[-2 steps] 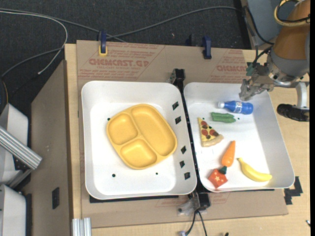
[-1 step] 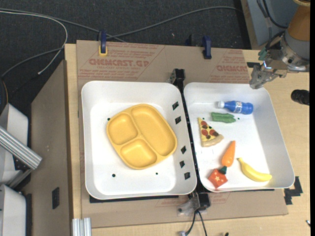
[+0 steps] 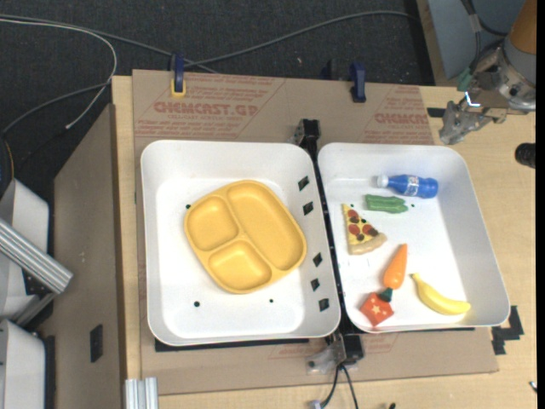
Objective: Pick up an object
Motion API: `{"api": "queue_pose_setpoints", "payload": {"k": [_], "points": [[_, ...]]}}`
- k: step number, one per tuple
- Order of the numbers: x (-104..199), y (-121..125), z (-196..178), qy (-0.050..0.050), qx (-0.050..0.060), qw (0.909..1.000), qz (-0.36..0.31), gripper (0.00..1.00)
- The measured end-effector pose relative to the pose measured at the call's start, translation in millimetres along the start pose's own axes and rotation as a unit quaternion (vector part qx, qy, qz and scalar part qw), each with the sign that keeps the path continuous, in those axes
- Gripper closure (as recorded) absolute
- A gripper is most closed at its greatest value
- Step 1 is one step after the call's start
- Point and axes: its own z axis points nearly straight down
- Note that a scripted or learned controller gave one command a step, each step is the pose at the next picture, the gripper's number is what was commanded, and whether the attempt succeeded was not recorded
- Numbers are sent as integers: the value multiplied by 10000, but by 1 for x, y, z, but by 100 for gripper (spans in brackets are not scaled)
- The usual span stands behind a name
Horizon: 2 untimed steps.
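Observation:
The right bin [image 3: 477, 228] holds several toy foods: a blue bottle [image 3: 409, 185], a green pickle [image 3: 385, 203], a pizza slice [image 3: 361, 228], a carrot [image 3: 394, 266], a red strawberry [image 3: 377, 308] and a banana [image 3: 439, 296]. My gripper [image 3: 460, 126] hangs beyond the bin's far right corner, over the cardboard, with nothing visible between its fingers. It is well apart from every object.
A yellow three-section plate [image 3: 245, 235] lies in the left bin [image 3: 162, 254]. Two blue clamps [image 3: 178, 75] [image 3: 358, 82] hold the cardboard's far edge. A black bracket [image 3: 307, 131] sits between the bins at the far side.

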Motion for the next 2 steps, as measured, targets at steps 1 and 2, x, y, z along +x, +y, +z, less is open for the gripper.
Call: {"api": "queue_pose_setpoints", "payload": {"k": [1,2], "points": [[58,-7,16,20,43,10000,-22,100],[107,-18,33,19,48,10000,-19,100]]}}
